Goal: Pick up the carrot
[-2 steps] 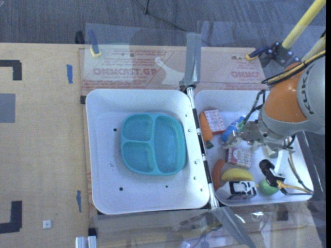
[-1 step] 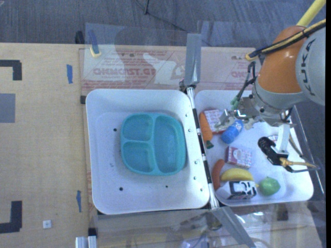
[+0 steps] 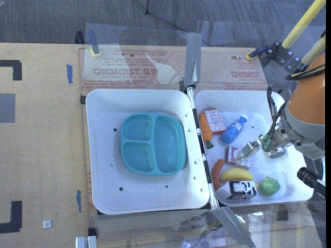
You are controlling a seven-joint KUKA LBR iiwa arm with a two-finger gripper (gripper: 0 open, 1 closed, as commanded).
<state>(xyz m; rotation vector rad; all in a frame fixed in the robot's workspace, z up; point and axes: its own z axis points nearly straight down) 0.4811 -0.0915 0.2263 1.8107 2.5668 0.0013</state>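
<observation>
The carrot (image 3: 206,128) is orange with a small green stub at its near end. It lies lengthwise against the left wall of the right bin (image 3: 289,172), next to a red and white packet (image 3: 215,120). My gripper (image 3: 262,149) hovers over the middle right of that bin, about a hand's width right of the carrot. It is open, with nothing between its fingers. One silvery fingertip (image 3: 249,149) points toward a small pink and white carton (image 3: 237,156).
The right bin also holds a blue bottle (image 3: 234,129), a banana (image 3: 237,174), a red piece (image 3: 217,170), a green fruit (image 3: 269,186) and a black and white item (image 3: 242,189). A teal divided plate (image 3: 153,143) lies in the left bin (image 3: 101,138).
</observation>
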